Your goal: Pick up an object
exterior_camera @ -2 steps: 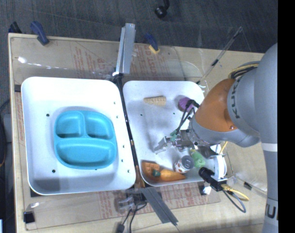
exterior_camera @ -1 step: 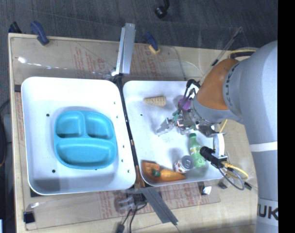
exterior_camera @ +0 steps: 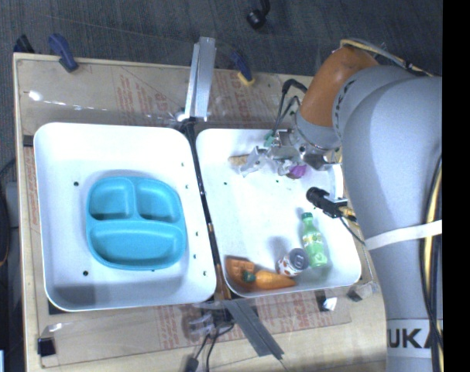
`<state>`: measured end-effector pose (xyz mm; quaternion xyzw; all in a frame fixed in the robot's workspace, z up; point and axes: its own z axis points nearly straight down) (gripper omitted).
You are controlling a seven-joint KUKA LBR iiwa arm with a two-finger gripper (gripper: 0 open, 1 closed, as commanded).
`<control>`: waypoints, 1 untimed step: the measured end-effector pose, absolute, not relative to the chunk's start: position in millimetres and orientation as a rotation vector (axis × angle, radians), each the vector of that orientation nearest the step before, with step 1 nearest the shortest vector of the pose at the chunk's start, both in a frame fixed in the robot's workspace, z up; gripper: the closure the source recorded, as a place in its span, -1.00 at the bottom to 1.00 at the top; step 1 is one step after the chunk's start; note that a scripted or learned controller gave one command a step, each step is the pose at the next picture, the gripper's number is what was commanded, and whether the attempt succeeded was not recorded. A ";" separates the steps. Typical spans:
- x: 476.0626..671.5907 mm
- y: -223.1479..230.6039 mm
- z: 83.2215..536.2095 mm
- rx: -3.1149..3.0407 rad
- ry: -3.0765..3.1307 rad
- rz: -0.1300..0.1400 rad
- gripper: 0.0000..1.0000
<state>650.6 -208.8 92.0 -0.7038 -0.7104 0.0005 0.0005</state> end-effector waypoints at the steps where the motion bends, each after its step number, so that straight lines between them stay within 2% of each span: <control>1: 587.0 -141.8 91.6 -2.208 -2.230 0.002 -1.00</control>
